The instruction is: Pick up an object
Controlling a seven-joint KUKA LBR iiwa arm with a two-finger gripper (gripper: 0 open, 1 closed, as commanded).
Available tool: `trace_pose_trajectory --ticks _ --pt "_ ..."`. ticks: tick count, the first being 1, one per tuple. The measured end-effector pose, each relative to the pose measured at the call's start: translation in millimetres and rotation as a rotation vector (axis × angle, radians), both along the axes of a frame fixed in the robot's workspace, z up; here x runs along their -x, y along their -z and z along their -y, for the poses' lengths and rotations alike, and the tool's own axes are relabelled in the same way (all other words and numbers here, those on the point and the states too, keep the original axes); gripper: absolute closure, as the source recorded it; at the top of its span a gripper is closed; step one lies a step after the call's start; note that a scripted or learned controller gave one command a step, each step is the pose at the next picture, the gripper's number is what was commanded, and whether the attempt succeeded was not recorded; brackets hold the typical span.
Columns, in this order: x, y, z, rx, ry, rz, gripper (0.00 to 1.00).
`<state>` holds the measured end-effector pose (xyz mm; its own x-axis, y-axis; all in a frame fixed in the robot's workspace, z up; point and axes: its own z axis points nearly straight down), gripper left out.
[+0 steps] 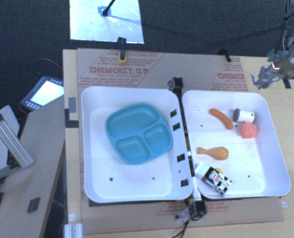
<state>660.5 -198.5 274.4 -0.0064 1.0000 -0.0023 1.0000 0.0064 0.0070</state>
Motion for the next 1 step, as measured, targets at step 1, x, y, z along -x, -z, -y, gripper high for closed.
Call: trace_pose_trajectory --ticks 1 --pt "20.6 15.6 -48.4 -0.004 -0.002 -0.007 1.0"
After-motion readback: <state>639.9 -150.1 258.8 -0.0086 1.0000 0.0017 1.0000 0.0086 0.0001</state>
